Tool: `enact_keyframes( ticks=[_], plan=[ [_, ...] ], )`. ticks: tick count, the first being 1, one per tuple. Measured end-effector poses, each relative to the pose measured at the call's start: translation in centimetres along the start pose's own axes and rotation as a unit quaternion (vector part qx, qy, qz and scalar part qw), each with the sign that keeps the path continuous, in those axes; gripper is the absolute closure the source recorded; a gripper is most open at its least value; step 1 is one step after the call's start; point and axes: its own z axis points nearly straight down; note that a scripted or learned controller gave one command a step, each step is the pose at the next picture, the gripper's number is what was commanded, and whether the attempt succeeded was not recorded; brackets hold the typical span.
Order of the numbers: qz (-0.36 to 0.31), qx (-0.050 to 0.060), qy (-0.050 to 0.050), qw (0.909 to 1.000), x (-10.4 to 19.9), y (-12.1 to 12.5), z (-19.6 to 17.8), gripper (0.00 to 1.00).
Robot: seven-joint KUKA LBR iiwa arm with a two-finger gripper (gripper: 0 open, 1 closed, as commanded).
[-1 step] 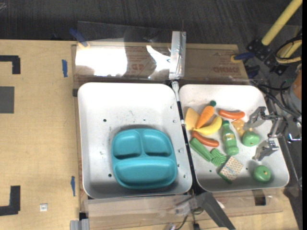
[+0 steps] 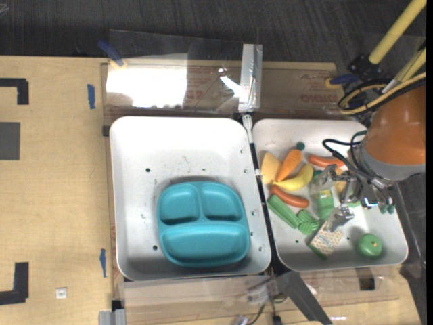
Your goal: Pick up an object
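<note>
The fingers (image 2: pixel 342 205) hang low over toy food in the right bin (image 2: pixel 399 252); whether they are parted I cannot tell; a small green pepper (image 2: pixel 325 202) just beside them looks light, stiff, slippery; best gripped mid-body.

The arm (image 2: pixel 399 137) reaches in from the right, wrist lowered.

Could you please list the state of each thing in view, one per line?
Teal tray: lying flat in the left bin, right way up, compartments bare.
Carrot: lying tilted in the right bin, resting against the banana.
Green apple: apart from the pile, near the bin's front corner.
Tool: low over the toy pile; its grip cannot be told.
</note>
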Motion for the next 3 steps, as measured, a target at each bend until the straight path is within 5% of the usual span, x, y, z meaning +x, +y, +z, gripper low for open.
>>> enact_keyframes(
  ticks=[1,2,3],
  plan=[
    [-0.006,0.003,-0.008,0.9999,-6.1,-5.4,4.0,0.0],
    [0.063,0.001,-0.004,0.998,-13.1,-3.0,3.9,0.0],
    [0.08,0.0,-0.008,0.9967,-9.1,2.6,3.9,0.0]
  ],
)
